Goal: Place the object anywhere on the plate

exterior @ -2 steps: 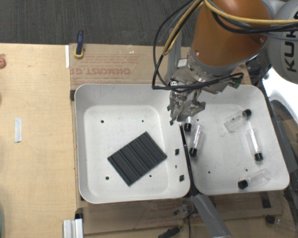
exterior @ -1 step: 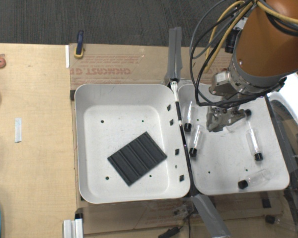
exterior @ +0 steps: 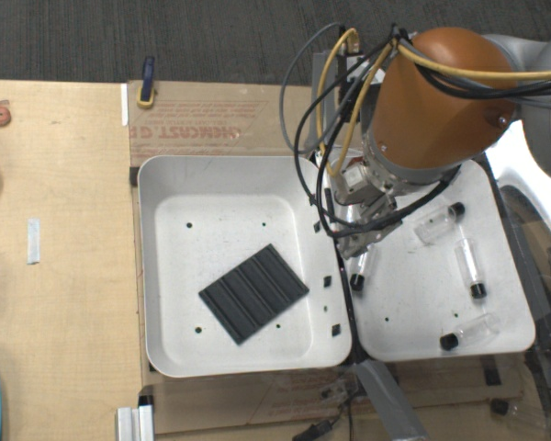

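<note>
Gripper at frame centre-right, above right bin's left edge; grip state can't tell. Dark ribbed plate in left bin.

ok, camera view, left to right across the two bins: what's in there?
Left bin wall → dark ribbed plate → gripper over the seam between the bins → clear tube with black cap.
</note>
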Robot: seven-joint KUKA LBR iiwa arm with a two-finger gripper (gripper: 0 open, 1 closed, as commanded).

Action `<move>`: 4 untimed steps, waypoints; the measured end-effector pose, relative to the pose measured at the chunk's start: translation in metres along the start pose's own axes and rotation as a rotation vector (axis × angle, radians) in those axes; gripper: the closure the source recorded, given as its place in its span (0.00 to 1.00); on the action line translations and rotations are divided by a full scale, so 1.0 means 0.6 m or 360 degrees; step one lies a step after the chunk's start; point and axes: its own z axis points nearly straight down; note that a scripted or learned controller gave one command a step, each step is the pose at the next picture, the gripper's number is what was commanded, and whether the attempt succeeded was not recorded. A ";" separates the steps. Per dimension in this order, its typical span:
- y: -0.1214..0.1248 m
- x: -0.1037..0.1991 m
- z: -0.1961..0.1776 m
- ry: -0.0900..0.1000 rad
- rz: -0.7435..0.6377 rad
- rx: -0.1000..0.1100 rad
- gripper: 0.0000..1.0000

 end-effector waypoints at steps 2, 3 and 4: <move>0.074 -0.173 -0.090 -0.0001 -0.0841 0.0001 1.00; -0.017 -0.133 -0.110 -0.0003 -0.1510 -0.0002 1.00; -0.046 -0.155 -0.112 -0.0005 -0.1863 -0.0003 1.00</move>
